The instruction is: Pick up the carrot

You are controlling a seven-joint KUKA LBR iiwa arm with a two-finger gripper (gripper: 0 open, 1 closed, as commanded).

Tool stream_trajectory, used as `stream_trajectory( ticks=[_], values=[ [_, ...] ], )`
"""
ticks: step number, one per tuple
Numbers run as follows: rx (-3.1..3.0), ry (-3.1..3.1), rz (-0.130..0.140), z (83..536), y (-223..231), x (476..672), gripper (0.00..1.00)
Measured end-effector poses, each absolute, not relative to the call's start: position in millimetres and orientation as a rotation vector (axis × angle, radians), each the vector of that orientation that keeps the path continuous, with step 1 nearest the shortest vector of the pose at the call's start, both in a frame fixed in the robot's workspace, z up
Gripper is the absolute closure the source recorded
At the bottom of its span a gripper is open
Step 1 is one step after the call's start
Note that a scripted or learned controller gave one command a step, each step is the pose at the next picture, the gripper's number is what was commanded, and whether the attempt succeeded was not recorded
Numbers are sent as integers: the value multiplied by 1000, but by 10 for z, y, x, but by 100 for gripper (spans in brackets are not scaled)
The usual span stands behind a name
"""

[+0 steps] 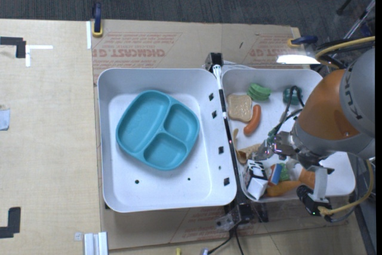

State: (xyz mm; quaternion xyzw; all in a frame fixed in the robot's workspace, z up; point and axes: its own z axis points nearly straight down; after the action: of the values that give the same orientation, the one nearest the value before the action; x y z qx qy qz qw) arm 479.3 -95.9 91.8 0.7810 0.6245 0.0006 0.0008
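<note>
The carrot [287, 187] lies in the right bin [310, 77], along its near edge, an orange length running left to right with its thicker end toward the arm [334, 113]. It looks to be resting on the bin floor among other clutter: a white carton-like object [256, 179] just to its left and something red, blue and green [278, 172] just beyond it. The pincer [270, 151] hangs low over this near-left part of the bin, a little beyond and left of the carrot, but its tips blend into the items beneath, so I cannot tell whether it is open or closed, and nothing orange shows within it. Farther off in the same bin sit a slice of bread [240, 107], a sausage [253, 119] and a green piece [259, 91]. The left bin [113, 158] holds a blue divided plate [157, 129]. By this showing the pick is not yet made: the approach looks about done, while the grasp and lift remain.
</note>
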Motion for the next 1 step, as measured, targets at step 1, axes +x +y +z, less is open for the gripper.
stream_trajectory(
  ticks=[1],
  values=[
    [2227, 2214, -1, 2099, -281, 4795, 0]
  ],
)
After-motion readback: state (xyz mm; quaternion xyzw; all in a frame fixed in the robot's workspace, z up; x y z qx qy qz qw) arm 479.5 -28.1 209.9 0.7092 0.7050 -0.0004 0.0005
